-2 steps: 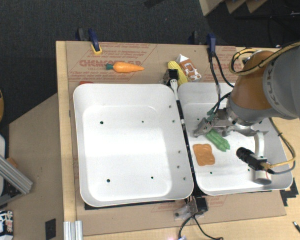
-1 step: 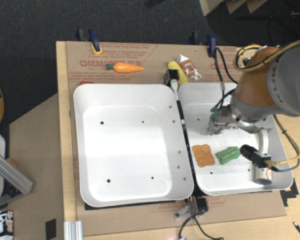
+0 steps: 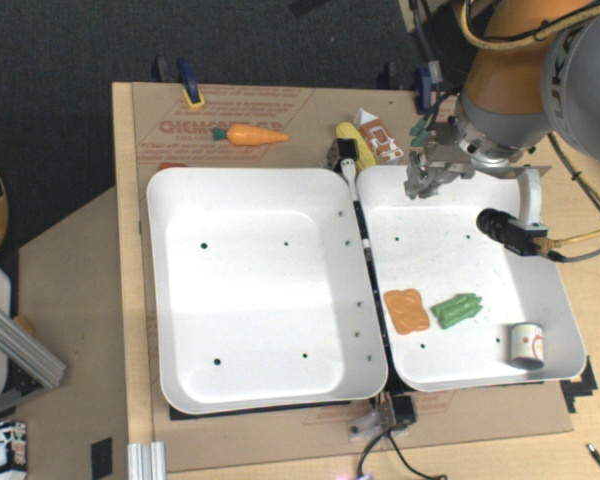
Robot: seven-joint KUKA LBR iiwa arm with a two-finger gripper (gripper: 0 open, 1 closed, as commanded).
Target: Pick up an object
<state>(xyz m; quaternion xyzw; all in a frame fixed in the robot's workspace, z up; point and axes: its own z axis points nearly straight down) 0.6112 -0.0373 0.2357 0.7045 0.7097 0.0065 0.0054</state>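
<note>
Cut off and unclear

Grey arm with orange band [image 3: 540,28] cropped by top and right edges; small two-finger gripper [image 3: 420,183] too indistinct to judge.

Orange flat piece [image 3: 408,311], green toy [image 3: 456,309], small white cup [image 3: 526,345] on side, right bin's near end

bench [image 3: 235,108] | two white bins [image 3: 250,288] | carrot [image 3: 252,136] behind left bin

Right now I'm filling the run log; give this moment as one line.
end effector: over right bin far edge | holding: nothing seen | right bin: orange piece, green piece, small cup
</note>
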